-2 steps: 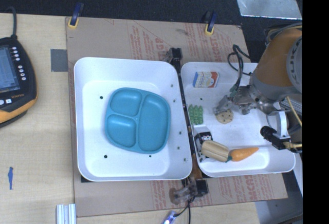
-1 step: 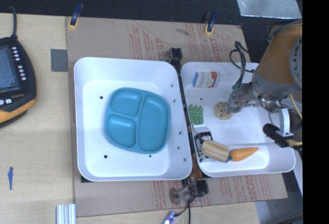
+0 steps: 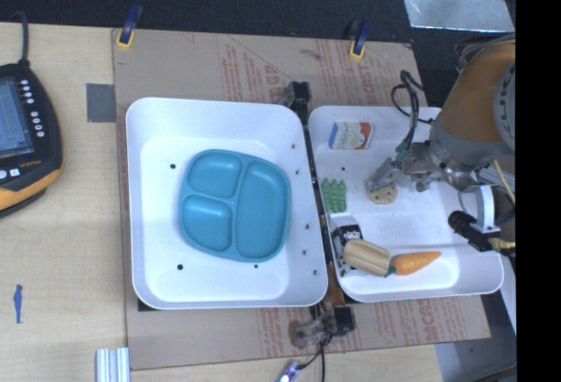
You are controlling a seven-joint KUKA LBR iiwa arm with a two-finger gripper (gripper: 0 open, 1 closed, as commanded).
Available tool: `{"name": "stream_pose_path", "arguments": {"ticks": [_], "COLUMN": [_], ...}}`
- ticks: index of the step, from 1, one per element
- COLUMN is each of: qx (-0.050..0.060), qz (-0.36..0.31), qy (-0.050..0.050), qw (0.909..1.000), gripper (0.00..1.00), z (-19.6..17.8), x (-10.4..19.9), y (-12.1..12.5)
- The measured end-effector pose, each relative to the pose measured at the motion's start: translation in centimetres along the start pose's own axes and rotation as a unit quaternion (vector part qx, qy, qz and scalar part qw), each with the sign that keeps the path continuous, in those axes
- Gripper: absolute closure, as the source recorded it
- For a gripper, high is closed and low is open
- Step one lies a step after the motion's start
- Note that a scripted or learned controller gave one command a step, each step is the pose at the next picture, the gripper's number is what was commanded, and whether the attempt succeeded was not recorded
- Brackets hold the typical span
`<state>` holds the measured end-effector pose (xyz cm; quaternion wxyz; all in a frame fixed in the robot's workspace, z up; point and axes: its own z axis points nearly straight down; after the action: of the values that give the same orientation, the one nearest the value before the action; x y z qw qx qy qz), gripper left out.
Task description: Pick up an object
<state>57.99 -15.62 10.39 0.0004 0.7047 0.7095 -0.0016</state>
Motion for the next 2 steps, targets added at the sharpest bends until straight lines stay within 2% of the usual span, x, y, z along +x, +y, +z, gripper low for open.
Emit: {"name": "stream_pose_path", "arguments": {"ticks": [1,2], "qx": [0.0,0.0], "qz": [0.0,-0.001], "qy": [-0.001,-0.001], "qw": [1.0,1.0], "gripper": [1.0,0.0], "z": [-1.03,-1.02], "x": [-0.11,-0.11], "y": [0.02,0.02]}}
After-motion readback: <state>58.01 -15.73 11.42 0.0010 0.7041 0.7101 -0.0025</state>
